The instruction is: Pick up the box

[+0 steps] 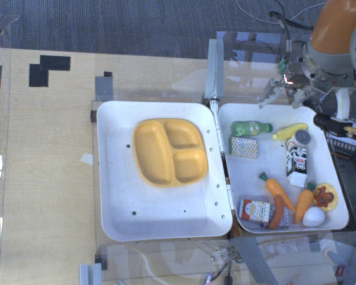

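Observation:
A small speckled green-and-white box (244,148) lies flat in the right bin (339,177), just below a green bottle (250,127). A red snack box (255,210) lies at that bin's front, partly under a sausage (277,212). A black-and-white milk carton (296,159) stands toward the bin's right side. My gripper (282,95) hangs over the bin's back edge, up and to the right of the speckled box, well apart from it. Its fingers are spread open with nothing between them.
The right bin also holds a yellow banana (289,130), two carrots (278,192), a white egg (312,217) and a red-and-yellow fruit (324,196). A yellow divided plate (169,150) lies in the left bin (115,177). Cables hang behind the wrist.

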Tool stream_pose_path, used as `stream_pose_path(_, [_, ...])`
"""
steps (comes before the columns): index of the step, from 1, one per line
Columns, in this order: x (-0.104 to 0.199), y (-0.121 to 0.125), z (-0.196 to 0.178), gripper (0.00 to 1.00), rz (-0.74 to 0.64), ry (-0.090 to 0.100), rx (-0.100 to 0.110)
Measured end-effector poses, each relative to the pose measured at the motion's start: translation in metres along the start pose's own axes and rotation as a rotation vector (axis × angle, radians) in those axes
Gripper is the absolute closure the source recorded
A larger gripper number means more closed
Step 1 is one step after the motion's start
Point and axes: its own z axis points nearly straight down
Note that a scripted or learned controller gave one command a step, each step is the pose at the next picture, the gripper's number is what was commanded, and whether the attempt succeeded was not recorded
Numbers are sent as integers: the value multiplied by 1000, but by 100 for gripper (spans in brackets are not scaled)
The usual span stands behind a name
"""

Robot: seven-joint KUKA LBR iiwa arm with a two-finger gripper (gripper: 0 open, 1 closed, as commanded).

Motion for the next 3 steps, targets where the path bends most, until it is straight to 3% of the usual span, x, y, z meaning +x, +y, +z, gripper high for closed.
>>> stream_pose_path(1, [-5, -47, -29, 0, 161, 0, -1])
stream_pose_path(2, [-4, -45, -41, 100, 156, 0, -7])
stream_pose_path(3, [-4, -45, -41, 0, 156, 0, -6])
